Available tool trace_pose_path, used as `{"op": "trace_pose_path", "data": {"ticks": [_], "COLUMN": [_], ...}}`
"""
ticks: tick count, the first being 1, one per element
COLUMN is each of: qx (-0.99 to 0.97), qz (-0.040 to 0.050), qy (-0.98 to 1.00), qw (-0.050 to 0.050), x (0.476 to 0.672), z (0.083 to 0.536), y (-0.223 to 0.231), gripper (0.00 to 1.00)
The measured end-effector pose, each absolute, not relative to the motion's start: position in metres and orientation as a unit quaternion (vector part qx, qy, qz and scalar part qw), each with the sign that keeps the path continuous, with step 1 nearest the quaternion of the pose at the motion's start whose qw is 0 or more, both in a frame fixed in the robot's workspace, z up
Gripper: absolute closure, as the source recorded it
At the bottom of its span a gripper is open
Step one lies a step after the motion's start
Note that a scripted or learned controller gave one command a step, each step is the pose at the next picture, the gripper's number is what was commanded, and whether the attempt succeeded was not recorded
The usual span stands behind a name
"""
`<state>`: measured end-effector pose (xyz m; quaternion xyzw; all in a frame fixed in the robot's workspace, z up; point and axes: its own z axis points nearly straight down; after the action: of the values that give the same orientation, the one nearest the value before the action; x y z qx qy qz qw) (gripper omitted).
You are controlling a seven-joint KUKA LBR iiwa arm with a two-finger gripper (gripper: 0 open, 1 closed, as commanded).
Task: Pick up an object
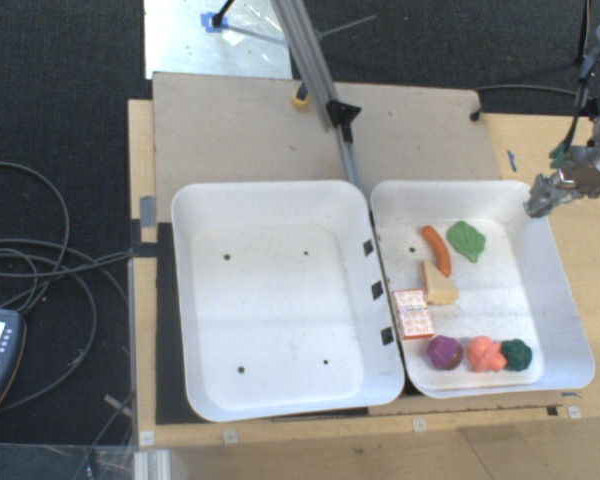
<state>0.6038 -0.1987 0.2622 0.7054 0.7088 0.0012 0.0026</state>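
Approach step: gripper at right edge of frame above right bin, grip state unclear. Next: move left and down onto green leaf.

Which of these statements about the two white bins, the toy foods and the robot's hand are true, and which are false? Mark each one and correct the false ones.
1. All the toy foods lie in the right bin. True.
2. The orange sausage lies beside the green leaf. True.
3. The hand is over the left bin. False: it is at the right bin's upper right corner.
4. The purple piece sits in the left bin. False: it sits in the right bin, next to the orange piece.
5. The dark green piece is at the right end of the bottom row. True.
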Motion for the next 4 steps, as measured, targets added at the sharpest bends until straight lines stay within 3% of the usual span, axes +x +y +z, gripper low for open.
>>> {"op": "trace_pose_path", "data": {"ticks": [2, 4], "qx": [0.703, 0.704], "qz": [0.0009, 0.0014], "qy": [0.711, 0.711], "qw": [-0.001, 0.000], "x": [0.602, 0.622], "z": [0.253, 0.243], "y": [-0.088, 0.006], "gripper": [1.00, 1.00]}}
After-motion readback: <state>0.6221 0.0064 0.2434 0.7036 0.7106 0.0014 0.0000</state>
